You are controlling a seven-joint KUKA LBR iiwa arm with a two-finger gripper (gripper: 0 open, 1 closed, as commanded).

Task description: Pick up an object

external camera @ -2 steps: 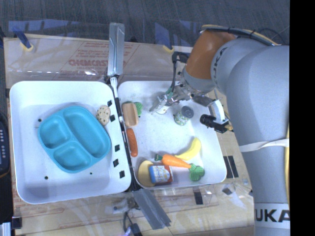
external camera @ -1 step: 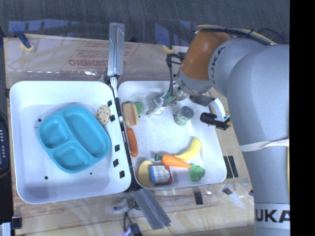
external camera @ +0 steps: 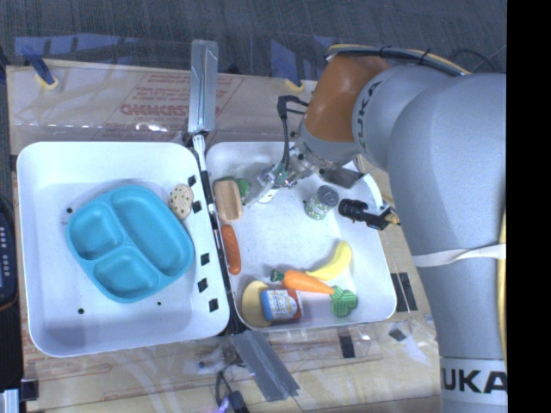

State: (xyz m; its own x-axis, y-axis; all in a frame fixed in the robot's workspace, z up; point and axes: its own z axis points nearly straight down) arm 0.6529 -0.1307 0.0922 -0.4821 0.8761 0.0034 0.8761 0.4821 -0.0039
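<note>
Reaching into the right bin (external camera: 379, 269) for a pick.
The tool (external camera: 277, 179) hangs low beside the bread (external camera: 228, 200); its spread can't be told; next, a settled grasp.

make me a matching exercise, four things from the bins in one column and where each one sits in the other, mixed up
Things:
1. blue divided plate
2. cookie
3. carrot
4. hot dog

Places:
A. right bin, by its left wall, below the bread slice
B. middle of the left bin
C. right bin, near the front, just under the banana
D. left bin, at the plate's upper right edge

Pairs: 1-B, 2-D, 3-C, 4-A
</note>
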